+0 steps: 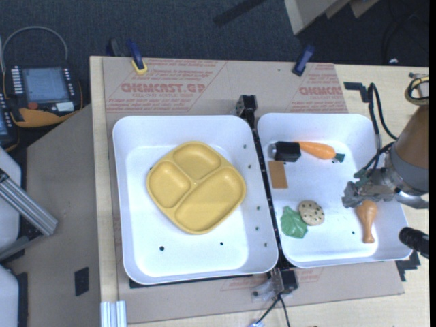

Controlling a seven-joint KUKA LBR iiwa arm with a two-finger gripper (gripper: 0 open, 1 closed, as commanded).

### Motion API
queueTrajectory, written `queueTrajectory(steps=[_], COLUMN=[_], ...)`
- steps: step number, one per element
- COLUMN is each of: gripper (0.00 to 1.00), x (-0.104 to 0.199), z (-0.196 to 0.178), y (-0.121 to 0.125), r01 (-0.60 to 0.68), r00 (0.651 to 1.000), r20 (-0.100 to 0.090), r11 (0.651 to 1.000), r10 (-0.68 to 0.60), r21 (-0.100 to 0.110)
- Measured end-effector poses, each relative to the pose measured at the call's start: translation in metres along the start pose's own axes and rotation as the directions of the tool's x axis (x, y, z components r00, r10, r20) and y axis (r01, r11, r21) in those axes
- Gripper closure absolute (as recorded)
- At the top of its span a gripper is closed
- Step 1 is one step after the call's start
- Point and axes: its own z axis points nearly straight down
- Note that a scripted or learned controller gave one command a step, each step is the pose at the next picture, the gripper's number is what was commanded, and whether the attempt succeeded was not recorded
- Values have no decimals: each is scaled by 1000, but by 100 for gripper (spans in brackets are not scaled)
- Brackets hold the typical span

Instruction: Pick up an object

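yellow plastic plate (196, 186): three compartments, lying in the middle of the left bin (129, 237), nothing on it.
right bin (320, 252): white and shallow, just beside the left one, holding all the small items.
brown card (277, 175): flat against the right bin's left side.
black block (287, 151): at the far left of the right bin, touching the blunt end of the toy carrot (317, 150), which points right.
green leaf (293, 224): near-left of the right bin, with the speckled cookie (312, 212) touching its far-right edge.
toy drumstick (367, 219): orange-tan, lying near the right wall of the right bin, bone end pointing near; this looks like the piece being tried for.
gripper (366, 192): low over the far, thick end of the drumstick, at or just above it; i cannot tell how the jaws stand, nor whether the drumstick is between them.
arm (414, 157): reaches in from the right, over the bin's right rim.
doing it well: in my judgement the jaws should straddle the drumstick's thick end across its width, settle fully before closing, then lift straight up, clear of the right wall.
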Motion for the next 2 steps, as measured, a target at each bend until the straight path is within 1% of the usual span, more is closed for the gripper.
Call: queueTrajectory(steps=[1, 2], gripper=[100, 100], x=[-3, 1], z=[-60, -123], y=[8, 9], r01=[2, 2], r00=[1000, 1000], r20=[1, 2], r11=[1000, 1000], r10=[-2, -2], r21=[-4, -5])
